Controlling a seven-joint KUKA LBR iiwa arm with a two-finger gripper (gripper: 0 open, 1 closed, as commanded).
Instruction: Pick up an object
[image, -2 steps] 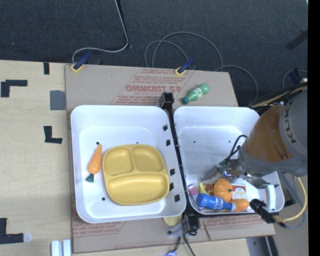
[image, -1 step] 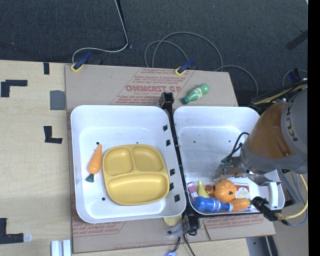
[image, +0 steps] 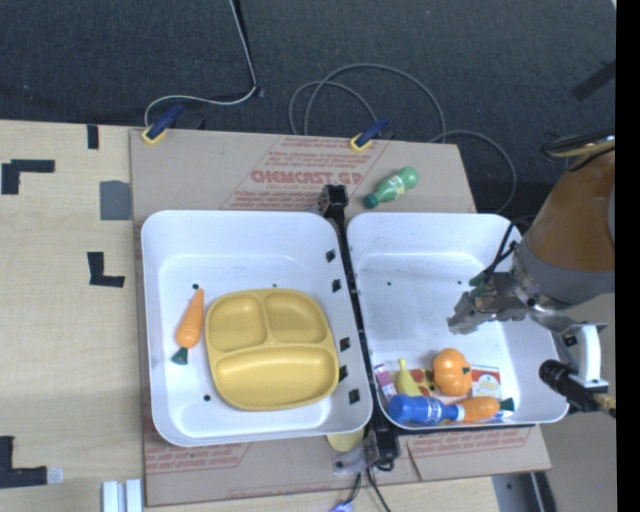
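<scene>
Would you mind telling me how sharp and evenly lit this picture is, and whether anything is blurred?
Camera view: lighting even, shadows soft, no strong glare on the white bins; yellow tray and toy carrot fairly crisp; gripper slightly soft, its fingers hard to resolve.

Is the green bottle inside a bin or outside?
Outside. The green bottle lies on its side on the cardboard sheet, just beyond the far rim of the right bin.

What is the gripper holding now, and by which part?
Nothing: the gripper hangs over bare floor of the right bin, apart from the toys.
</scene>
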